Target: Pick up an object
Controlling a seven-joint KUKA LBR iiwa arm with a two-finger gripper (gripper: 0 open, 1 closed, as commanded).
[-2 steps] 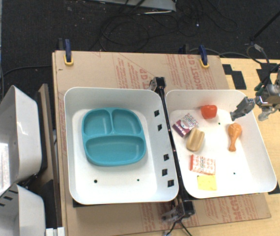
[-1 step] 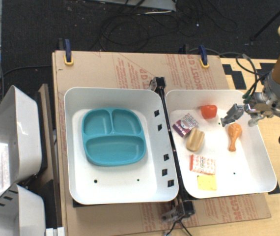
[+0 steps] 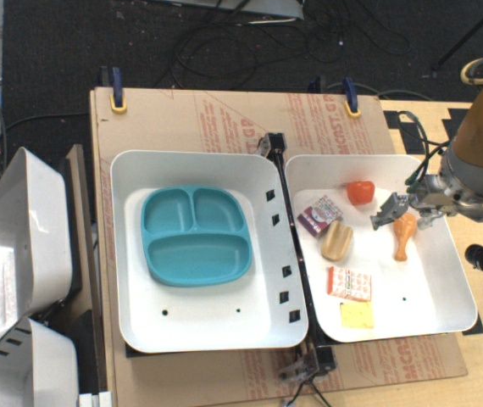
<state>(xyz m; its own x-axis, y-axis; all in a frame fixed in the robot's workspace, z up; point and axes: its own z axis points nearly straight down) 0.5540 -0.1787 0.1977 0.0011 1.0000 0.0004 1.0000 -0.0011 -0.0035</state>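
A cardboard-topped bench [image 3: 224, 121] bears two white bins [image 3: 131, 253] [image 3: 445, 303] side by side.

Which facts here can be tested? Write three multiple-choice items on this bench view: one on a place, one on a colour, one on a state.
1. Where does the divided tray lie?
A. In the left bin
B. In the right bin
C. On the cardboard outside both bins

2. What colour is the flat square near the right bin's front edge?
A. Blue
B. Yellow
C. Black

3. How does the gripper stand?
A. Parked over the left bin
B. Over the right bin, close above the orange drumstick toy
C. Outside both bins

Answers:
1 A: the teal tray sits inside the left bin.
2 B: the square is plainly yellow.
3 B: the arm reaches in from the right and ends by the drumstick.
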